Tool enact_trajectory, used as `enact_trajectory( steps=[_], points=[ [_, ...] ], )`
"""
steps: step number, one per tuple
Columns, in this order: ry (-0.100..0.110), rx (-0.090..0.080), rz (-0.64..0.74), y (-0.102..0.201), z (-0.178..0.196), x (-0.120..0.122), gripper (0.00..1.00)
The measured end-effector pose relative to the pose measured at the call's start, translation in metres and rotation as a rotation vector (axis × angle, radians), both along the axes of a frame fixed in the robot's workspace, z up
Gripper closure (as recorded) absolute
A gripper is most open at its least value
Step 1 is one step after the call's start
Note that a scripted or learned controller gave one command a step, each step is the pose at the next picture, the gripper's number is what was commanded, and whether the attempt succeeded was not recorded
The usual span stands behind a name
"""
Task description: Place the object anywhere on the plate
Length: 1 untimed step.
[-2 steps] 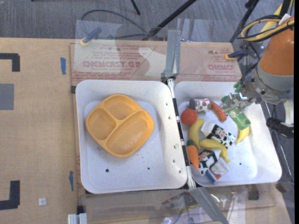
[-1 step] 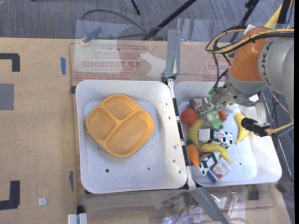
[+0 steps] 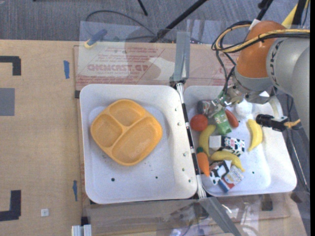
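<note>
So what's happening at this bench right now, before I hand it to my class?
A grey robot arm reaches in over the right bin, its gripper low at the top of a pile of toy food: a red tomato, bananas, a carrot and small cartons. The orange divided plate sits in the left bin with nothing on it yet. Whether the gripper has hold of anything cannot be told from this view.

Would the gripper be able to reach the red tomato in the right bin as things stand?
Probably yes: the gripper hovers close beside the tomato, whose top is uncovered, though a banana crowds it.
</note>
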<state>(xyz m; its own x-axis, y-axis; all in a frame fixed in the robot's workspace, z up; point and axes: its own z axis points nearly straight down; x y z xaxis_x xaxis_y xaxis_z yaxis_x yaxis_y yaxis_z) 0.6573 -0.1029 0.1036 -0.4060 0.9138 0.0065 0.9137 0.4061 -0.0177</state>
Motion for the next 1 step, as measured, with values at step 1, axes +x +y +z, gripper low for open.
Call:
enact_trajectory(
  steps=[1],
  points=[
    [0.014,0.008,0.172,-0.0090,-0.0013,0.0058,1.00]
  ],
)
